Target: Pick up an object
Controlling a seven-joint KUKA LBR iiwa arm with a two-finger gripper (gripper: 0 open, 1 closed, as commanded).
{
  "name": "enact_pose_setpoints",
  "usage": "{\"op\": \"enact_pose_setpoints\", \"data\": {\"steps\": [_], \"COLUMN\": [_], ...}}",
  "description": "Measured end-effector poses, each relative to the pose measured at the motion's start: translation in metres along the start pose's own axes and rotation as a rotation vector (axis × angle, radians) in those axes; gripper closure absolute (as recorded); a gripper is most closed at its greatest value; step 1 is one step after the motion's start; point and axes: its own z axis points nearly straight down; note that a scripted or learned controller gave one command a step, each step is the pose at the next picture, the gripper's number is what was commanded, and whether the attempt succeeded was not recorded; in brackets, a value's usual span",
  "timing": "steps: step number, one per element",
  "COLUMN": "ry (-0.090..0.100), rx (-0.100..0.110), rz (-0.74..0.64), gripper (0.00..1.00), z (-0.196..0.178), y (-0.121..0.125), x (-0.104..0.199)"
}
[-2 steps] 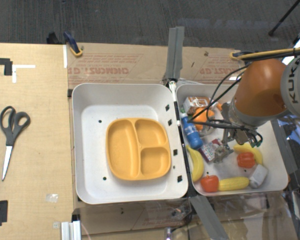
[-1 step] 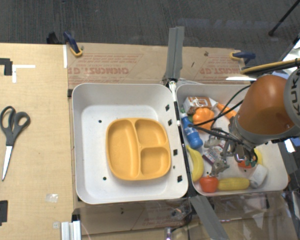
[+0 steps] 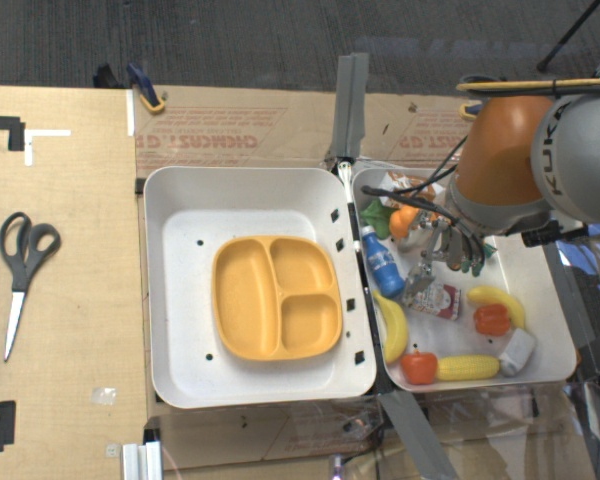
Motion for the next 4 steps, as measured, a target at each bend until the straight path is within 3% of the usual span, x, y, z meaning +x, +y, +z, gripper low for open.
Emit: {"op": "enact_pose_setpoints", "data": {"steps": [1, 2, 3, 4], "ry": [-0.021, -0.025, -0.03, -0.025], "rx": [-0.002, -0.003, 0.002, -0.006], "rz": [0.173, 0.317, 0.518, 0.584], "gripper": [0.0, 0.0, 0.0, 0.0], "z": [-0.001, -0.005, -0.005, -0.005], "y": [-0.035, -0.032, -0.004, 0.003], "x": [0.078, -0.041, -0.017, -0.061]}}
